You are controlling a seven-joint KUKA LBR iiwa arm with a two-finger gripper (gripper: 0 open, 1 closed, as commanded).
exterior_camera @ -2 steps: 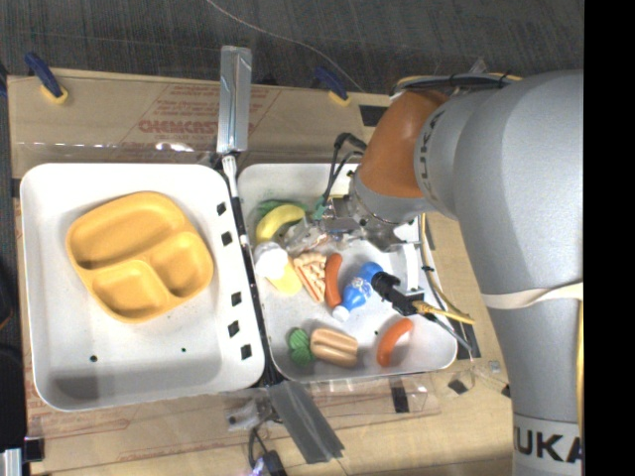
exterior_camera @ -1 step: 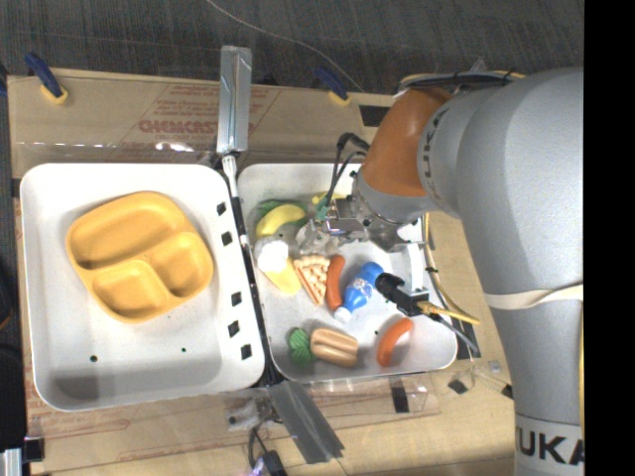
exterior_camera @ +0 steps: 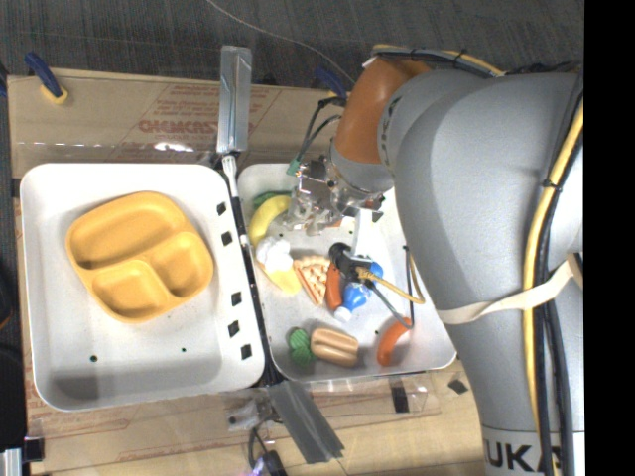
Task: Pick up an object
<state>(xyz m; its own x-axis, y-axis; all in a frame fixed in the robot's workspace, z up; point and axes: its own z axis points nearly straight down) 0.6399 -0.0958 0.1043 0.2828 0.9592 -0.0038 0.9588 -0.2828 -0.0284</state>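
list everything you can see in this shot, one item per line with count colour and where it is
left bin: 1, white, left half of the bench
divided tray: 1, yellow, in the left bin, upper part
right bin: 1, white, beside the left bin, partly under the arm
banana: 1, yellow with green tip, upper left of the right bin
hot dog: 1, tan bun, near the right bin's front edge
green toy: 1, green, just left of the hot dog
chilli-like toy: 1, red-orange, right of the hot dog
clamps: 2, blue, on the cardboard behind the bins
arm: 1, grey with orange band, reaching in from the right
gripper: 1, metal, low over the right bin's upper part
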